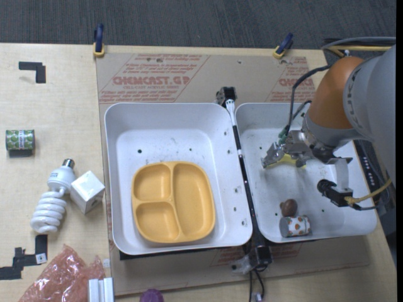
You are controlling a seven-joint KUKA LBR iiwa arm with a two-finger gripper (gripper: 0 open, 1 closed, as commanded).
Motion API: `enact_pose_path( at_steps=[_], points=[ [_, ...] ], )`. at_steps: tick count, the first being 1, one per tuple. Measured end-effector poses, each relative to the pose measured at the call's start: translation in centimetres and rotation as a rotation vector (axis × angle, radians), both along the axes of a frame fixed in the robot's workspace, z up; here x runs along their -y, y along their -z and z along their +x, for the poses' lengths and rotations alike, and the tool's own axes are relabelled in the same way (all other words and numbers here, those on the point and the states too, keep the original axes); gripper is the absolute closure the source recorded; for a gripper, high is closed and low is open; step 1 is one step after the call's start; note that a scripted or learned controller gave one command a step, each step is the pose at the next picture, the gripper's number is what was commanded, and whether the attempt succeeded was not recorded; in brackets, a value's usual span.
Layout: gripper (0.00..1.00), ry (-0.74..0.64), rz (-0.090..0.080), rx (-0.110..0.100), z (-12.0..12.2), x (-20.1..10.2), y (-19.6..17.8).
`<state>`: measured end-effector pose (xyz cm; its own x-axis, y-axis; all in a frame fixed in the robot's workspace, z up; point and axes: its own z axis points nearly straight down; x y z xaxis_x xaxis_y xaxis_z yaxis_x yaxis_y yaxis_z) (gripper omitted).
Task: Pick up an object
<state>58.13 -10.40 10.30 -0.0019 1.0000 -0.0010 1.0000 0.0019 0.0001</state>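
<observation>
Presently logged, right bin (252, 121): end effector (274, 157) low over the bin floor, toward the far left part, arm (352, 99) reaching in from the right. Metal tip visible, a yellow piece (291, 159) just beside it; whether that piece is a loose object or part of the tool, cannot tell. Opening of the end effector: cannot tell; nothing seen clamped in it.

Candidate objects, same bin, near side: small brown round item (288, 206), and touching or just beside it a small can on its side (296, 226). Both well apart from the end effector.

Left bin (113, 168): yellow divided plate (173, 201), flat on the floor.

On table (38, 118), left of bins: spiral light bulb (53, 200), white cube (87, 191), green can (20, 140).

Step judged: descent or probing for a grasp, no pick confirmed. Next move calls for closing on something actually under the tip, else relocating toward the near objects and descending squarely over one.
</observation>
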Motion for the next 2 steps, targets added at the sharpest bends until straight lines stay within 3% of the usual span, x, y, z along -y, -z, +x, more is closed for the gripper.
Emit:
enact_pose_path(
  at_steps=[1,2],
  points=[
    [0.0,0.003,0.001,-0.001,-5.09,-0.54,1.09],
    [1.0,0.003,0.0,0.001,-4.99,-0.48,0.11]
  ],
)
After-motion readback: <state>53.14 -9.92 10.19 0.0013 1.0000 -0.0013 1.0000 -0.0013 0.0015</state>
